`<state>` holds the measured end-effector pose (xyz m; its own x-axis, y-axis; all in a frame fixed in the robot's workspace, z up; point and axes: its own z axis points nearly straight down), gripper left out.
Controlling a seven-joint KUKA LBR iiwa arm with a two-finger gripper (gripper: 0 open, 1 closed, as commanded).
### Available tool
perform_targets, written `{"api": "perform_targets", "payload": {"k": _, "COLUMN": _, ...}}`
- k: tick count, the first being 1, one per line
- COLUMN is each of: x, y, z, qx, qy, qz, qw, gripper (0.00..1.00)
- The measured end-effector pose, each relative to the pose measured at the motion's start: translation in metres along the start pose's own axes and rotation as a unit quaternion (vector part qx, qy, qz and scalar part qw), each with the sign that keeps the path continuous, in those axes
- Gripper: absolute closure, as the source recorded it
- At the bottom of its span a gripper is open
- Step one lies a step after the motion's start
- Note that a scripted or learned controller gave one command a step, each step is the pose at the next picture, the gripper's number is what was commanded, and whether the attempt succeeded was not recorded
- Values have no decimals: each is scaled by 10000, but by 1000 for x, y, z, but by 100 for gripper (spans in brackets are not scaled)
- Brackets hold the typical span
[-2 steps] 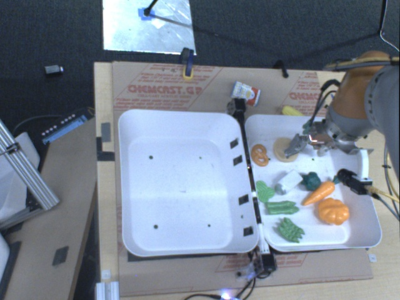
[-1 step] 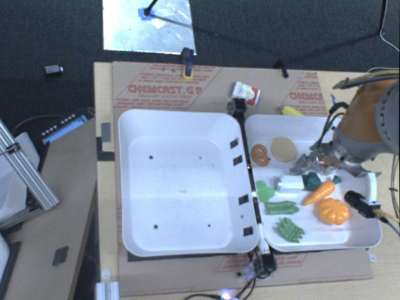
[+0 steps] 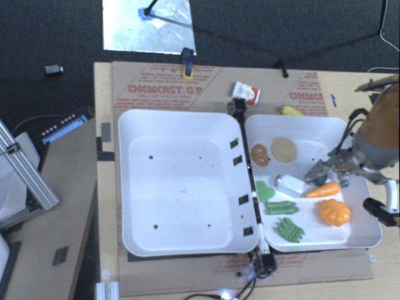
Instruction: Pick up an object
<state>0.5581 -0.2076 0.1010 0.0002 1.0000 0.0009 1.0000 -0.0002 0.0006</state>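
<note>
Carrot (image 3: 324,190): laid in the right bin (image 3: 312,125), tip pointing towards 9 o'clock, just below the gripper
Gripper (image 3: 316,173): lowered into the right bin from 3 o'clock; jaws seen slightly apart, nothing gripped between them
White block (image 3: 291,184): at 9 o'clock of the carrot
Orange pumpkin (image 3: 334,212): at 5 o'clock of the carrot
Green toy vegetables (image 3: 280,207): grouped at 8 o'clock
Tan disc (image 3: 283,149): at 11 o'clock
Left bin (image 3: 134,130): set beside the right one
</note>
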Motion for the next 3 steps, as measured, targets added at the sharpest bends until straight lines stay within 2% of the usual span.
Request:
{"api": "perform_targets", "payload": {"k": 1, "x": 52, "y": 70, "z": 15, "qx": -32, "qy": -5, "qz": -55, "qw": 10000, "gripper": 0}}
{"api": "perform_targets", "payload": {"k": 2, "x": 48, "y": 68, "z": 3, "qx": -27, "qy": -8, "qz": -31, "qw": 10000, "gripper": 100}}
{"api": "perform_targets", "payload": {"k": 3, "x": 99, "y": 111, "z": 11, "qx": -57, "qy": -17, "qz": -43, "qw": 10000, "gripper": 100}}
